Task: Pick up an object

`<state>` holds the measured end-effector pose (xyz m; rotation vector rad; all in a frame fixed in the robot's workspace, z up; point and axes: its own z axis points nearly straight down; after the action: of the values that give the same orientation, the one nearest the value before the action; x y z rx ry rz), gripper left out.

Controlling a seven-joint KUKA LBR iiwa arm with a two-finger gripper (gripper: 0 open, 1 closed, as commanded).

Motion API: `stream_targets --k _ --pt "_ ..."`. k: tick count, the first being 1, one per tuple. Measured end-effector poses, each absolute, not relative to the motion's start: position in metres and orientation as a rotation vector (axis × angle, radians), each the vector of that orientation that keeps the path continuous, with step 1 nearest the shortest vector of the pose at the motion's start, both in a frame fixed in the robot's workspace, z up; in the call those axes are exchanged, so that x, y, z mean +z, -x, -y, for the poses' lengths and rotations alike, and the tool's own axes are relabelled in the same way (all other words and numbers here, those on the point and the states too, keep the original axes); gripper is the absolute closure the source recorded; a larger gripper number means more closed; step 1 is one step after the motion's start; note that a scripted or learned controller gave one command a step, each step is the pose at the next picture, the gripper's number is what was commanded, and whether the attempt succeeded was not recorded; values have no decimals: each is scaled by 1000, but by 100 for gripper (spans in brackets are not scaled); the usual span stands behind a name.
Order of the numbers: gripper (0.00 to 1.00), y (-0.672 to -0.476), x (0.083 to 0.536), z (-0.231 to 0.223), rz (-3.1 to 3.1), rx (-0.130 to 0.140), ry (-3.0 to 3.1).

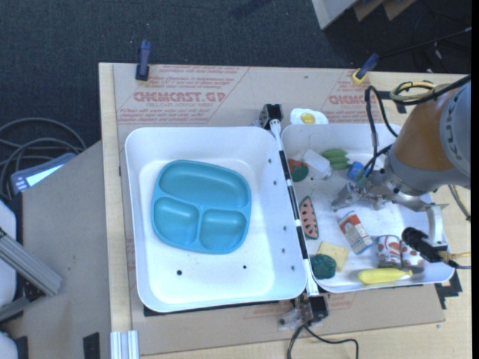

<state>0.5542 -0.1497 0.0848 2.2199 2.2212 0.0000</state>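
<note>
1. Worktop (187,88): a brown board with red lettering, carrying two shallow white bins side by side; a blue clamp (143,58) sits on its far left edge.
2. Arm (434,137): grey with an orange band, reaching in from the right over the right bin.
3. Left bin (142,223): white, holding one item.
4. Right bin (389,281): white, holding the scattered small items.
5. Tray (200,205): blue, three compartments, lying flat in the middle of the left bin.
6. End effector (359,193): low over the middle of the right bin, pointing left. Whether its fingers are apart or closed cannot be made out, and nothing can be seen held in it.
7. Banana (383,276): yellow, lying along the near wall of the right bin.
8. Can (393,251): on its side just behind the banana, red and white label.
9. Packet (355,232): a small red and white item, near the end effector and left of the can.
10. Watermelon slice (308,216): against the left wall of the right bin.
11. Cheese (334,254): a pale yellow wedge, touching a dark teal lump (323,266) at the near left corner.
12. Green item (334,157): at the far side of the right bin, beside a white piece (316,165).
13. Egg (305,117): white with a yellow centre, on the worktop just beyond the right bin.
</note>
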Motion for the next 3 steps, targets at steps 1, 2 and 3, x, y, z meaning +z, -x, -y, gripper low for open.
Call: stream_targets --k 1,2,3 --pt "0 -521 84 116 -2224 -1 -2222" --pt "0 -551 85 133 -2221 0 -2220" --pt "0 -506 84 128 -2222 -1 -2223"
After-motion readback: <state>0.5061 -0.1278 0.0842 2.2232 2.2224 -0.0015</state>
